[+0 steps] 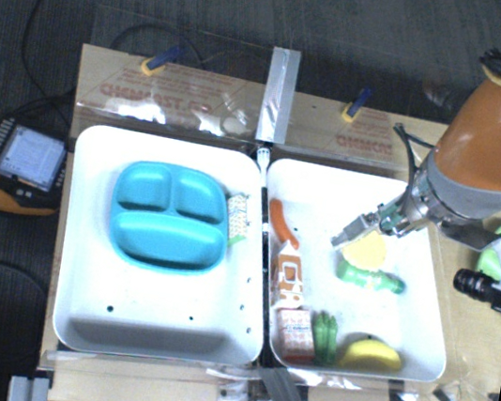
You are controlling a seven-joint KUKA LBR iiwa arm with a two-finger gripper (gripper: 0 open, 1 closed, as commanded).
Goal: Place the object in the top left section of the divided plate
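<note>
1. The bench [112, 62] stood on dark carpet, cables trailing off its left side, and bore two shallow white bins side by side.
2. The grey arm [492, 121], orange-banded, reached in from the right over the right bin [433, 302].
3. In the left bin [82, 243] lay the blue divided plate [172, 213] — one long section below, two smaller above; its top left section [145, 187] looked bare.
4. The right bin held a clutter: an orange-and-white packet [286, 282] along the divider, a yellow banana-like piece [371, 354] with something green [325, 336] at the front, a green item [370, 280] mid-bin, and a pale yellow object [365, 252] just above it.
5. The gripper [367, 228] hung at that yellow object's upper edge; whether it was spread or clamped could not be told from this slant.
6. The yellow object seemed the likely target, still far from the plate. It looked small, light and smooth-skinned — probably a plastic toy, stiff enough to pinch but apt to slip; a hold across its narrower middle seemed safest, clear of the green item touching it below.
</note>
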